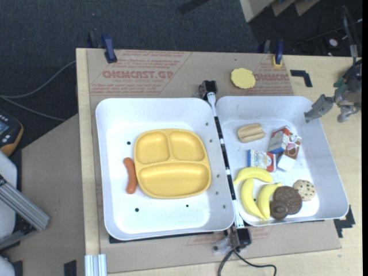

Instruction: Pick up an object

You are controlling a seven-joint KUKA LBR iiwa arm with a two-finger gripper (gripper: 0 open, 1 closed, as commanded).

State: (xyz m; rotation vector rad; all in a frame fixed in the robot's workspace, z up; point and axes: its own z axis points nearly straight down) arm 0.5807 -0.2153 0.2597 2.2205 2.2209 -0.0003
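The objects that could be picked up are gathered in the right bin (328, 154), toward the lower right of the frame: a bread roll (250, 133) near its upper middle, a small carton (286, 142) just right of it, a blue-and-white packet (260, 158) below, and bananas (256, 190) at the bottom, touched by a chocolate cookie (286, 200) with a paler cookie (303, 189) just beside it. The gripper (336, 103) is seen at the right edge of the frame, outside the bin's upper right corner and well apart from every item; nothing is seen between its fingers, and whether they are spread or closed cannot be told. The step in hand is judged to be the approach. A good grasp would probably be served by choosing the bread roll, since it lies alone with bare floor around it, and by bringing the fingers down across its short side. The crowded bananas and cookies are better avoided, as a neighbour could be nudged. In the left bin (109, 131) a yellow divided plate (171, 163) is set at the middle, with a sausage (130, 175) just beside it on the left. A yellow disc (243, 78) lies on the bench above the bins.
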